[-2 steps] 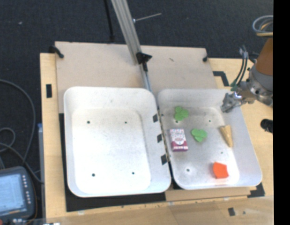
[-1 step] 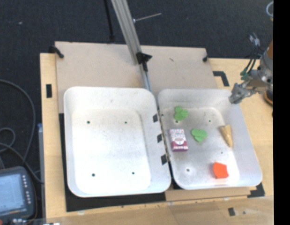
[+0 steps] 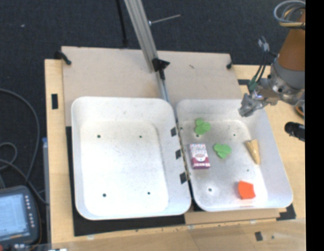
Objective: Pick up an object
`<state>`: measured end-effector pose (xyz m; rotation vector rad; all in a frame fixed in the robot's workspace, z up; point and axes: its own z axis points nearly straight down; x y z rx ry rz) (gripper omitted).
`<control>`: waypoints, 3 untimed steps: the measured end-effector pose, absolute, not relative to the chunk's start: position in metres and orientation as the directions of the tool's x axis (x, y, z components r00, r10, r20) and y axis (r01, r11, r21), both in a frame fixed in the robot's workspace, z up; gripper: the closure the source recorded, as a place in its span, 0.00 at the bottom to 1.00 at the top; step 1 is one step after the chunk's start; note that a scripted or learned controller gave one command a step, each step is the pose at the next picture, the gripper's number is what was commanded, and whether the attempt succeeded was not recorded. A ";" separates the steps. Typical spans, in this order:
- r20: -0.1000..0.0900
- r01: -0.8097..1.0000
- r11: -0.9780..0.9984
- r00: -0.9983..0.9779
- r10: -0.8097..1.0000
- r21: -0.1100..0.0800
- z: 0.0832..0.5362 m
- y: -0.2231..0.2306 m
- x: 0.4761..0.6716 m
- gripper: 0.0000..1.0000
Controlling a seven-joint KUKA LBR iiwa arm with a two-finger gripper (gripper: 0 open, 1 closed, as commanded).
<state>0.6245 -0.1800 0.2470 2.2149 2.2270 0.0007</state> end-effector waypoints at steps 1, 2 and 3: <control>0.000 1.000 0.006 -0.006 1.000 -0.001 0.238 -0.133 0.636 1.00; 0.001 1.000 0.006 -0.006 1.000 0.000 0.231 -0.082 0.637 1.00; 0.002 1.000 0.006 -0.006 1.000 -0.003 0.223 -0.030 0.644 1.00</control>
